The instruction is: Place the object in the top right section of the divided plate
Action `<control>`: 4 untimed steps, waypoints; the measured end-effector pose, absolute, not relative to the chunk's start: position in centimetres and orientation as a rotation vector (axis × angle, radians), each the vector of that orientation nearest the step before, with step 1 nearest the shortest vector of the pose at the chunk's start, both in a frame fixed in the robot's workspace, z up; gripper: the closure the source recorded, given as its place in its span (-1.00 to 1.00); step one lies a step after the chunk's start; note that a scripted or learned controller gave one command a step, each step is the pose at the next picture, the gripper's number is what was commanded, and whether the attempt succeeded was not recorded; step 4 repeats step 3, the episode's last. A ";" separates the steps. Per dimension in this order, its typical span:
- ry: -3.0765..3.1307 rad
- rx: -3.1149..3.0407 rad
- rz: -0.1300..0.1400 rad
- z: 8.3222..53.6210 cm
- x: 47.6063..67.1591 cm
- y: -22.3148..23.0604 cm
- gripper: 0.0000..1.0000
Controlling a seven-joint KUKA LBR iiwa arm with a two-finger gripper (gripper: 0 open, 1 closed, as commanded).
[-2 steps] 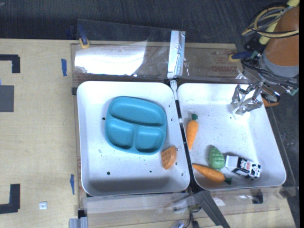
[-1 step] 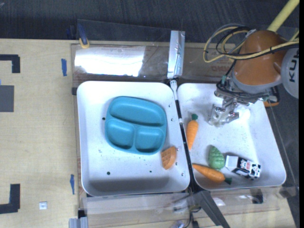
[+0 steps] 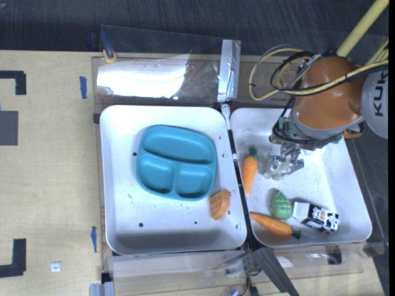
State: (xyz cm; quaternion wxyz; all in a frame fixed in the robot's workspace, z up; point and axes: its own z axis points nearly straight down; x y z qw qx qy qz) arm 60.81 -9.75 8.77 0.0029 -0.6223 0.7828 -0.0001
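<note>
- Pale wooden bench top (image 3: 49,165) carries two shallow white bins side by side, the left bin (image 3: 117,227) and the right bin (image 3: 352,184), with a strip of clear sheeting behind them.
- Within the left bin lies a blue divided plate (image 3: 176,161), one long section along its far side and two smaller ones nearer the camera; all three look bare.
- Just beside the plate's near right corner, against the bin wall, rests an orange bread-like toy (image 3: 218,204).
- Over in the right bin are a carrot (image 3: 249,172) by the dividing wall, a second carrot (image 3: 271,224) at the near edge, a green leafy toy vegetable (image 3: 281,205), and a small black-and-white toy vehicle (image 3: 316,216).
- Reaching in from the right, the grey arm hangs its gripper (image 3: 285,163) low over the right bin, between the upright carrot and the green vegetable; nothing shows between its fingers, and whether they are spread or closed I cannot tell.
- Judging by this, the task is at its start: no object is picked, and the lift, carry and placing into the plate's top right section all remain.
</note>
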 end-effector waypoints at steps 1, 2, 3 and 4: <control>2.309 -2.122 -0.004 8.6 62.5 -19.6 1.00; 1.942 -2.463 0.003 8.7 62.5 -11.4 1.00; 1.176 -2.908 -0.004 8.7 62.2 -9.2 1.00; 1.176 -2.908 -0.004 8.7 62.2 -9.2 1.00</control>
